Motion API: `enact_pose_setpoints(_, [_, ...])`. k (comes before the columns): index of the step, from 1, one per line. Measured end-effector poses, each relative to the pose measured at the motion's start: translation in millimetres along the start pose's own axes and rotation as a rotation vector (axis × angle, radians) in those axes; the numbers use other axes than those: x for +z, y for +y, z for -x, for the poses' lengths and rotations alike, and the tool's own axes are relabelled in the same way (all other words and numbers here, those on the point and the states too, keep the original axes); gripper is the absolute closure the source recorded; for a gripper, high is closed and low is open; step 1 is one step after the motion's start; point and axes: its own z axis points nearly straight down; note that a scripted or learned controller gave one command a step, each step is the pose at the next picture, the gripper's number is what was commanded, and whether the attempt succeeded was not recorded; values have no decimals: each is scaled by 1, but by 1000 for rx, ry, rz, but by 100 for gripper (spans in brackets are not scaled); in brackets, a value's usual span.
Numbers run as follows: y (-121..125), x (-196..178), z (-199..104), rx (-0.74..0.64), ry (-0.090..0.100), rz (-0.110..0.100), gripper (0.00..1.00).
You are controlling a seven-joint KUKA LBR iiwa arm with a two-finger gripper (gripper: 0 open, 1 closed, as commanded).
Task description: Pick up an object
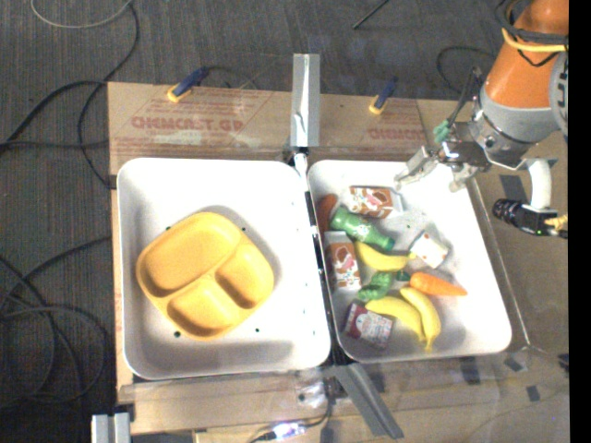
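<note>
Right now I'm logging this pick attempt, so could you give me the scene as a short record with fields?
left bin: holds a yellow divided tray
right bin: holds a pile of toy food
items in pile: carrot, bananas, green bottle, small printed packets
arm: grey with an orange band, reaching in from the right
end effector: above the right bin's far edge, nothing seen between its fingers
task status: no object picked up yet
</note>
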Motion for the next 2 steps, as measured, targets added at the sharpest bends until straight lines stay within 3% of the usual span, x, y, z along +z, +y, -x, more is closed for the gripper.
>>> enact_pose_setpoints(1, [0, 137, -8, -309, 0, 0, 0])
enact_pose_setpoints(2, [0, 129, -10, -311, 3, 0, 100])
